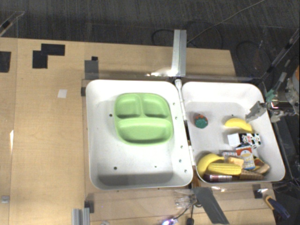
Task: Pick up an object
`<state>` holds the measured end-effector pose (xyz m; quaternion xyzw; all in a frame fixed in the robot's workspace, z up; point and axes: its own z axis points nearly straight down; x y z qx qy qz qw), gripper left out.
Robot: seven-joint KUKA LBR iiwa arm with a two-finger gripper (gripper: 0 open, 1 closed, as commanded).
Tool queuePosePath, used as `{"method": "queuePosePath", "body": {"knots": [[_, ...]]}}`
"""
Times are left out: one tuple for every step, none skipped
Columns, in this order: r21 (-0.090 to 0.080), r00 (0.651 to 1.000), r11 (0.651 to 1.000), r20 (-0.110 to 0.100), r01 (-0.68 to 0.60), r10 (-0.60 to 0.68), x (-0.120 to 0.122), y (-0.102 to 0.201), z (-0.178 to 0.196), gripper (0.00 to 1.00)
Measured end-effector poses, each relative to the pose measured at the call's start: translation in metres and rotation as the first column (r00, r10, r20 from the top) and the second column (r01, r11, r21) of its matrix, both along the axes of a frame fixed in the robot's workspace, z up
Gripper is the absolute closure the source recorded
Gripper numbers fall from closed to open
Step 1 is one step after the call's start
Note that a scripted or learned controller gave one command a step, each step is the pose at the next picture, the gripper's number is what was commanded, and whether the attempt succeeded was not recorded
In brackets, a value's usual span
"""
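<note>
Banana (238,123) lies crosswise, tips curving down

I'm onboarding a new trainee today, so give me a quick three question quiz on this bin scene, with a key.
1. True or false: the green divided plate lies in the left bin.
2. Which lies nearest the gripper? A) small banana B) teal round object C) green divided plate
3. Fill in: the cluttered pile with the large banana sits in the right bin's ____ corner area.

Key: 1 true; 2 A; 3 near
</note>
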<state>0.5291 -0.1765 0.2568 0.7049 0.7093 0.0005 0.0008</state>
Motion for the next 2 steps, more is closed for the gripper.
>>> {"method": "queuePosePath", "body": {"knots": [[0.001, 0.998, 0.998, 0.0, -0.055, 0.055, 0.0373, -0.0249, -0.1524, 0.0], [0.0, 0.998, 0.998, 0.004, -0.056, 0.056, 0.0401, -0.0243, -0.1425, 1.0]]}}
